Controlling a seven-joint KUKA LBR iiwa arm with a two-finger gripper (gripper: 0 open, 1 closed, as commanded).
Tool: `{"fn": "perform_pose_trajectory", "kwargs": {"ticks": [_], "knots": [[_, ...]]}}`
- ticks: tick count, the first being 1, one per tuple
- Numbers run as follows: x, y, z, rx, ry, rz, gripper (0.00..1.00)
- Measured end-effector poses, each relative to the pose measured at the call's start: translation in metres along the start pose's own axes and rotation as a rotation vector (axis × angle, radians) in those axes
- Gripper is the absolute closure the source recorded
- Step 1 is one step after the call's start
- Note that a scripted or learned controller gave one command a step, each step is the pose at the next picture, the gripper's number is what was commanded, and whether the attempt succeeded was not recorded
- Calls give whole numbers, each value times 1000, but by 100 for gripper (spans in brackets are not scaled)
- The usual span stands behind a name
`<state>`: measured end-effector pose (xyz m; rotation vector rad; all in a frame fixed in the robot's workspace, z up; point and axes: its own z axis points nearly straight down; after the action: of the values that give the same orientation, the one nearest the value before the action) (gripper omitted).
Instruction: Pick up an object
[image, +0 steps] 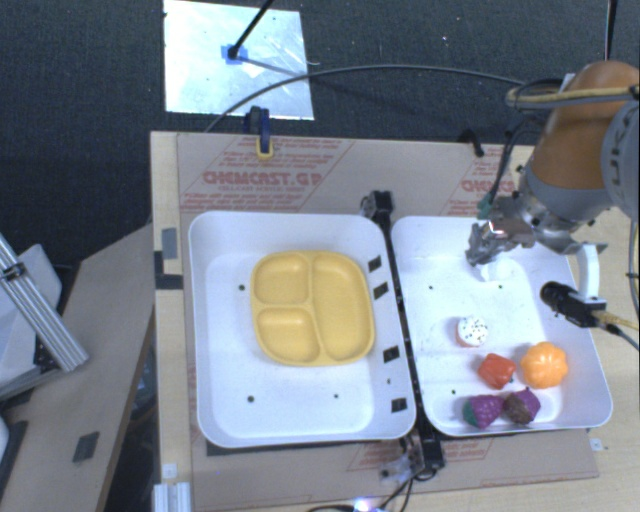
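A dark carpeted floor (80, 110) surrounds a pale wooden tabletop (165, 330), which is covered by a brown sheet (330, 170) printed with red lettering. On the floor beyond the tabletop lies a shiny square sheet (235, 60) with a blue marker (234, 53) on it. At the left edge stand a slanted metal rail (35, 310) and a lower tan surface (90, 400).

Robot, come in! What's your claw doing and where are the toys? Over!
Gripper over right bin's far end, nothing seen in it. Toys untouched at near end: white ball, orange ball. Path between them clear.
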<state>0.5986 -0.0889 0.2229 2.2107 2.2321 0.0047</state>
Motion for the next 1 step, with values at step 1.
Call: {"fn": "perform_pose_trajectory", "kwargs": {"ticks": [1], "knots": [[49,-14,10,2,0,1,100]]}}
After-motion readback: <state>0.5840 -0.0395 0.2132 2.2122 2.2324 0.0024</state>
